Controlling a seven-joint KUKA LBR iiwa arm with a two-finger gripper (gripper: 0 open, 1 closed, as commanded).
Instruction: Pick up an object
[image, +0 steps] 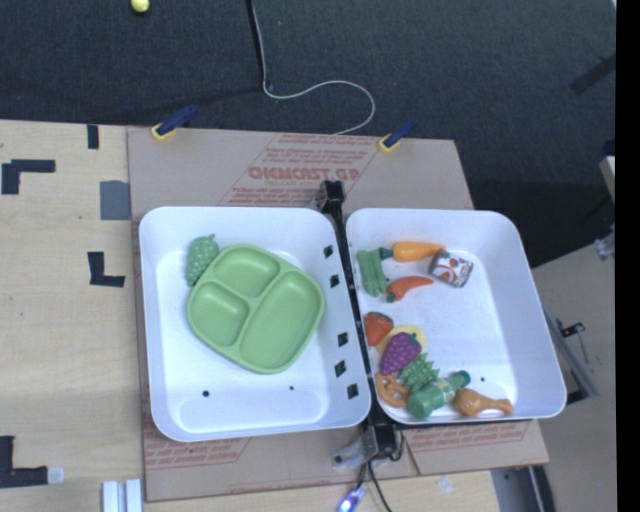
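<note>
In the left bin, a green toy grape bunch lies near the far left corner, touching the rim of a green divided plate that takes up the middle of that bin. The candidates for picking sit in the right bin, mostly along its left wall. At the far end are green bean pods, an orange carrot, an orange-red pepper and a small red-and-white can. Nearer lies a red tomato, then purple grapes. At the near edge a green bottle-shaped toy lies beside an orange gourd-shaped toy.
</note>
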